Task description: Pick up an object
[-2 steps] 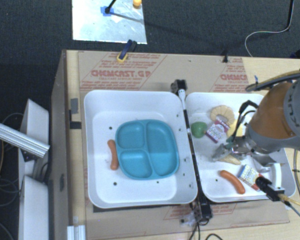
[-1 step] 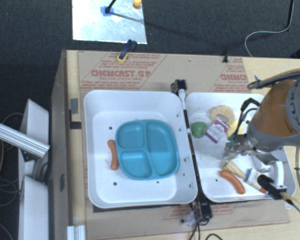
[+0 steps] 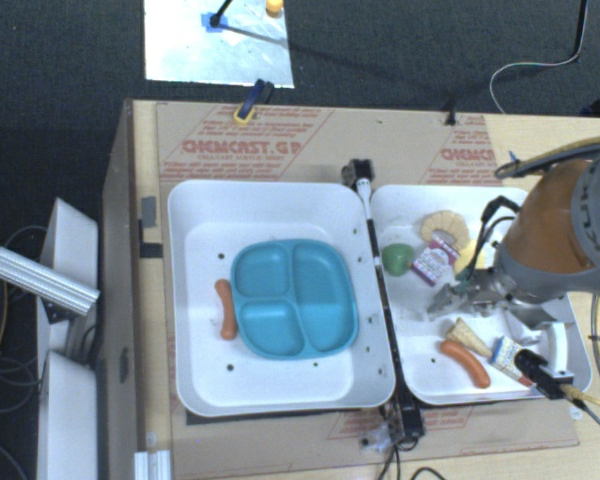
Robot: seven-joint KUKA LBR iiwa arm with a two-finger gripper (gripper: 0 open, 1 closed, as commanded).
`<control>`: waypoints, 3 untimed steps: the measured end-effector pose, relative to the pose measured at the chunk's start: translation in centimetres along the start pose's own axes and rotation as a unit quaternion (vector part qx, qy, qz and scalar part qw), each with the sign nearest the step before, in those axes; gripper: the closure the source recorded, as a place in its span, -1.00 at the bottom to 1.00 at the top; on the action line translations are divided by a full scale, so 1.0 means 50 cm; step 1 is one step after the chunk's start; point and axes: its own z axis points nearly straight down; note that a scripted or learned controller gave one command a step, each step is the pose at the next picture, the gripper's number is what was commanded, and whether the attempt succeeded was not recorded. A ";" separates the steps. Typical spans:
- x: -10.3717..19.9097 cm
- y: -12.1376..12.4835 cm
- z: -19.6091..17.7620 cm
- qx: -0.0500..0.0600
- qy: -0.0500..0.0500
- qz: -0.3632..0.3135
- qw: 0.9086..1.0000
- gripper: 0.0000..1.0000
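Arm (image 3: pixel 565 230) enters from the right, orange band above the wrist, and reaches down into the right bin (image 3: pixel 400 373). Tool (image 3: pixel 458 298) sits low over the bin floor, near its middle; whether its fingers are apart or together cannot be told, and nothing is seen gripped. Just below the tool lies a cone (image 3: pixel 468 333), pale, tip pointing toward the tool. Further below that, a hot dog (image 3: pixel 466 362) lies slanted on the bin floor. Right of the hot dog, a small blue-and-white tube (image 3: pixel 507 352). Just left and above the tool, a purple packet (image 3: pixel 432 264), touching or nearly touching a tan round bun (image 3: pixel 445 226) beyond it. Left of the packet, a green ball (image 3: pixel 397 259) close to the bin's left wall. A yellow piece (image 3: pixel 467 257) shows just above the tool, partly hidden by the arm. Well to the left, across the divider, the left bin (image 3: pixel 195 218) holds a blue sectioned plate (image 3: pixel 293 298) and, beside its left edge, a second sausage (image 3: pixel 225 309). Both bins rest on the surface (image 3: pixel 280 143).
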 end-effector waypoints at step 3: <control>0.036 0.266 0.020 0.000 0.000 -0.002 1.000 -1.00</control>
